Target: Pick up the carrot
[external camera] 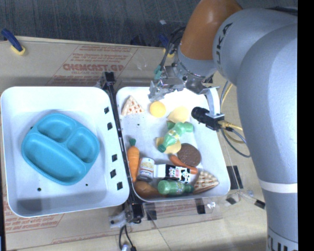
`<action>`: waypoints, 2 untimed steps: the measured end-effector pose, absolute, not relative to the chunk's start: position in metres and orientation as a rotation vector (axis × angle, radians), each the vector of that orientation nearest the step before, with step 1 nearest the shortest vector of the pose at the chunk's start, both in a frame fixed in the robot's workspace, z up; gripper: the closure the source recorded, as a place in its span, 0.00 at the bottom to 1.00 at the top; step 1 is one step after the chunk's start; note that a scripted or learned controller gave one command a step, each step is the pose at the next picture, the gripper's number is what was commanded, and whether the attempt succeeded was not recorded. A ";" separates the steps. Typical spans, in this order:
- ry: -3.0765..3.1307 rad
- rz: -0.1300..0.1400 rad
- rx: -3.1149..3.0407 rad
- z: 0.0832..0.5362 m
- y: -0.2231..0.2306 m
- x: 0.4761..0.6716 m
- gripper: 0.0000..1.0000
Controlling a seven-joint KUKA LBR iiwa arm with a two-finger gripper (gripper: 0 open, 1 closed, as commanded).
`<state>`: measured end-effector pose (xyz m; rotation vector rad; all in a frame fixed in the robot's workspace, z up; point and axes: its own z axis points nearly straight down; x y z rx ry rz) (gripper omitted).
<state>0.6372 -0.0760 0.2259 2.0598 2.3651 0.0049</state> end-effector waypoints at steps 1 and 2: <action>2.417 -0.005 2.018 0.204 0.018 0.625 1.00; 2.773 -0.010 1.484 0.192 -0.042 0.620 1.00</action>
